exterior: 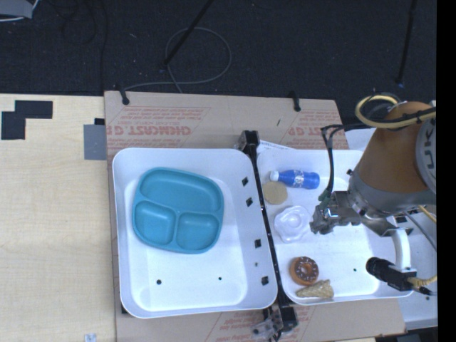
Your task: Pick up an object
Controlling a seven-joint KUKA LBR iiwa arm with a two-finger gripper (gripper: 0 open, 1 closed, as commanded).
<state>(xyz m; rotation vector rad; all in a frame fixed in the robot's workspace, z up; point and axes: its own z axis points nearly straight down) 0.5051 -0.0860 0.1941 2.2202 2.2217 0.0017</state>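
The hand hangs low in the right bin, its dark tip just beside a clear lid near the bin's middle. I cannot tell how the hand is set, nor whether it grips anything: the tip is a small dark mass against the white.

The likeliest target, as I judge it, is that lid, since it lies closest. Above it sit a tan disc and a blue bottle, lying on its side near the far wall. A donut and a pale wedge lie well apart, near the front wall. The left bin bears a blue tray.

To do this well, the hand should centre over the lid rather than at its rim, come straight down, and close gently. The lid looks thin and slick, so it may slide or flex out. The disc lies close, so the approach wants to keep off it.
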